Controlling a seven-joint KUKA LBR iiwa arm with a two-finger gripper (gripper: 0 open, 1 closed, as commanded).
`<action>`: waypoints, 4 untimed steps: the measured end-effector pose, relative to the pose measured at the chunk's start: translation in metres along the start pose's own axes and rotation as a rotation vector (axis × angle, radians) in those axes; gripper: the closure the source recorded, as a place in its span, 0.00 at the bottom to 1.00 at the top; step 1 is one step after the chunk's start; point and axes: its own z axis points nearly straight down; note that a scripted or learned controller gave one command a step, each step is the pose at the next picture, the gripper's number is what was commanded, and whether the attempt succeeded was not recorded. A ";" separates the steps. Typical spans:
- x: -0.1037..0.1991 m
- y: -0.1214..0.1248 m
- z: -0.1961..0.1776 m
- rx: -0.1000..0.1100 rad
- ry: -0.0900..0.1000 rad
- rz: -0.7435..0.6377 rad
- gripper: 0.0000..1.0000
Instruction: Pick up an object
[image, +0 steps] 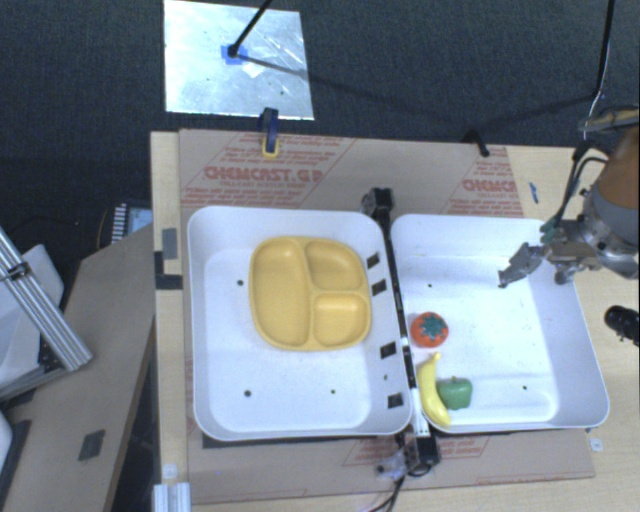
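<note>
In the right bin (560, 330) a red tomato (430, 329) lies near the left wall. A yellow banana (432, 392) and a green pepper-like toy (456, 392) sit together at the front left corner. My gripper (534, 276) hangs over the far right part of this bin, well right of and behind the tomato. Its fingers (512, 270) are spread open with nothing between them.
The left bin (220, 400) holds a yellow divided plate (308, 293). A black divider strip (393, 300) runs between the bins. The grey arm with its orange band (615, 190) comes in from the right edge. Cardboard lies under both bins.
</note>
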 end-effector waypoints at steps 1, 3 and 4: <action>0.000 0.002 -0.006 -0.011 -0.002 -0.003 0.00; -0.012 0.006 0.099 -0.007 -0.002 0.000 0.00; -0.012 0.006 0.148 -0.008 -0.001 0.000 0.00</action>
